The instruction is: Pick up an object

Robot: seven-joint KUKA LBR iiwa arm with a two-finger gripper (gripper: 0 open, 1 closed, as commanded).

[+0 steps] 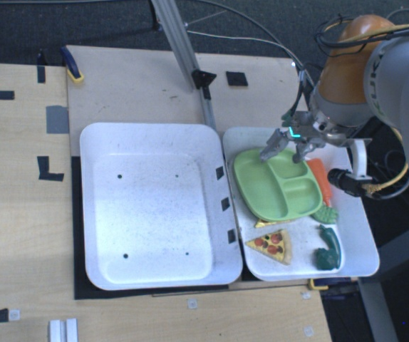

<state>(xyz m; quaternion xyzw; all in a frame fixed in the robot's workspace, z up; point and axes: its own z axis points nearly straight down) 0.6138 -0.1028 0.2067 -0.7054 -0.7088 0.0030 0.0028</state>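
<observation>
so the main worry here is the green divided plate [279,187]. it's wide and shallow and sits tilted against the other stuff in the right bin [365,258], so if the fingers come down on its far rim they could just skate off the slick edge or tip the whole plate up and shove the toys around. the toy carrot [321,180] is tucked right against the plate's right edge, so a grab there could catch both or neither.

gripper [290,147] looks spread open, one finger reaching over the plate's far rim and the other just right of it, nothing between them as far as i can see. it hangs right above the plate's far edge, maybe touching, hard to tell from this angle.

relative to the plate: pizza slice [272,245] lies just on its near side, the dark green toy [329,249] sits off its near right corner, carrot along its right edge. left bin [90,191] is to the plate's left
</observation>
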